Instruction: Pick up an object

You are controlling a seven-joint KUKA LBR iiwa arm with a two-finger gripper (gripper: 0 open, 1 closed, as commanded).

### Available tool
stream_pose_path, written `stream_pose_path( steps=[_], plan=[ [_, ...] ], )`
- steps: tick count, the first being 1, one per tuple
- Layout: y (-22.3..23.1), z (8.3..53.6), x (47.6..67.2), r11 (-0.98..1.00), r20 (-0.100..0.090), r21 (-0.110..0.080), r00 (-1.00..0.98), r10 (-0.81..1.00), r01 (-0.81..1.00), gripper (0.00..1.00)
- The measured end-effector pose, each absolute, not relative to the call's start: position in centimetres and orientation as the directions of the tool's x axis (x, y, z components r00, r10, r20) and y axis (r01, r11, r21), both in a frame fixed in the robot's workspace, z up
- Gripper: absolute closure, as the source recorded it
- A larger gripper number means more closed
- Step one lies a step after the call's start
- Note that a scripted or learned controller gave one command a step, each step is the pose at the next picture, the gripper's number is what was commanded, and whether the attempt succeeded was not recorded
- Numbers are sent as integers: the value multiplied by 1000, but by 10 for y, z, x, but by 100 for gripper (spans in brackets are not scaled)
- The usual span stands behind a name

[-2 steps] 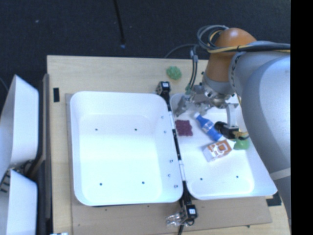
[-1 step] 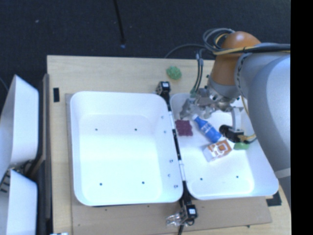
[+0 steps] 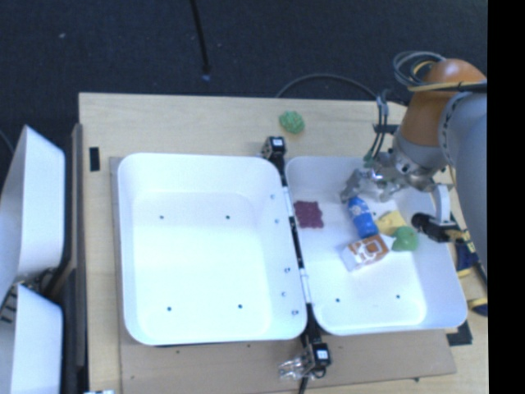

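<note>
The arm (image 3: 447, 117), grey with an orange band, reaches in over the right bin (image 3: 373, 302), and its pincer (image 3: 367, 185) sits low near the bin's far side, just above a blue object (image 3: 360, 217). Beside the blue object lie a yellow piece (image 3: 390, 221), a green object (image 3: 404, 239) and a small orange-and-white packet (image 3: 365, 251), all close together. A dark red object (image 3: 308, 213) lies apart near the bin's left wall. The left bin (image 3: 205, 249) adjoins it. A green ball (image 3: 291, 122) rests on the table (image 3: 180, 121) beyond both bins.
</note>
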State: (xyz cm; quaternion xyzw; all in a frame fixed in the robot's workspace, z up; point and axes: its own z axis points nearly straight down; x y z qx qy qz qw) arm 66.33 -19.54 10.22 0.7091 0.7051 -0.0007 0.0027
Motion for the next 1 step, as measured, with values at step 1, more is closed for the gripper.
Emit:
stream_pose_path(
  steps=[1],
  plan=[
    [-167,102,658,3,-2,1,-3,1000,1000,0]
  ],
)
